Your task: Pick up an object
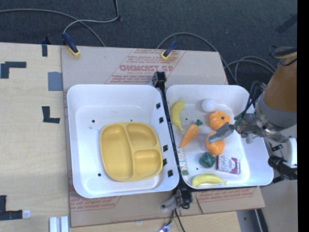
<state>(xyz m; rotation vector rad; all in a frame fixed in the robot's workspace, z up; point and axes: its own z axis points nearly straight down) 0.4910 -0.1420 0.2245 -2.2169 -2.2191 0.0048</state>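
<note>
The right bin (255,154) holds several toy foods: a banana (177,114), a carrot (189,135), a white egg (209,105), an orange pumpkin (219,118), a second orange piece (214,146), a dark green piece (208,159), a small red and white carton (228,164) and another banana (208,180) by the front wall. My gripper (218,133) reaches in from the right. Its grey tip lies over the second orange piece, just below the pumpkin. I cannot see whether it holds anything.
The left bin (77,94) holds a yellow divided plate (130,150). A black clip (159,79) joins the bins at the back. Cables run over the dark floor behind the bench. The arm's grey body (277,112) overhangs the right bin's right wall.
</note>
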